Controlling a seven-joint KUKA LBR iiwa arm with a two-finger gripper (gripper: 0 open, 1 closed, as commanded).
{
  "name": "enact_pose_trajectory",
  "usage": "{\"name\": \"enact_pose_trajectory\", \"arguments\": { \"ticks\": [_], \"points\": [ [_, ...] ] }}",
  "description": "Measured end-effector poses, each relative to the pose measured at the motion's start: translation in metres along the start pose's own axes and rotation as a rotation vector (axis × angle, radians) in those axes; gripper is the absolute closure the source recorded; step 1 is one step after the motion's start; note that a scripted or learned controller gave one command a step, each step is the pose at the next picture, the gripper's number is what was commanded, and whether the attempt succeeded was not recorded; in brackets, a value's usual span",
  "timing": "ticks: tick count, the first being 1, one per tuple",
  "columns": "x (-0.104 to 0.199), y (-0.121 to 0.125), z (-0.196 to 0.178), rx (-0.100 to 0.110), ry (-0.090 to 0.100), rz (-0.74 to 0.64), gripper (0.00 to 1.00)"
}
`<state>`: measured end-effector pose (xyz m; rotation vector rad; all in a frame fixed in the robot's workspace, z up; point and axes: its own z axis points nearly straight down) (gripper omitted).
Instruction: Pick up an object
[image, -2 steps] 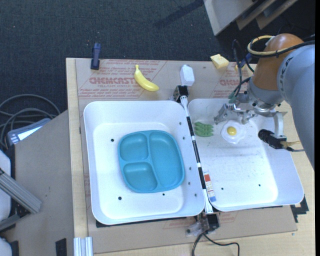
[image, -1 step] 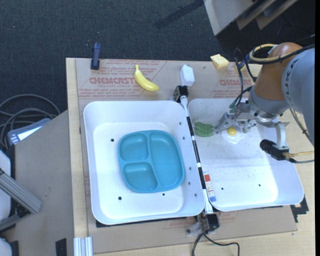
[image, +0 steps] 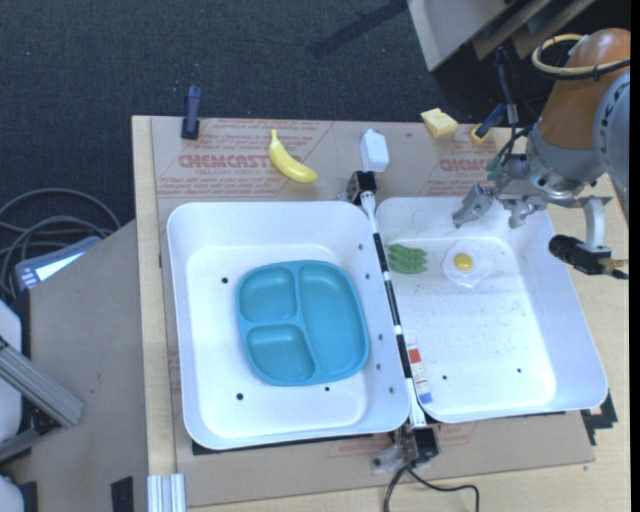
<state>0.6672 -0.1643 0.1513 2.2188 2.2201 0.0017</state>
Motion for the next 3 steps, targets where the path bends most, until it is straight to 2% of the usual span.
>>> {"name": "enact_pose_trajectory", "arguments": {
  "ticks": [1, 2, 3],
  "points": [
    [0.052, -0.031, 0.046, 0.005, 0.003, 0.0, 0.0],
    [0.034, -0.026, 0.028, 0.0, 0.0, 0.001, 0.0],
    [0.025, -0.043, 0.06, 0.005, 0.002, 0.001, 0.0]
  ]
}}
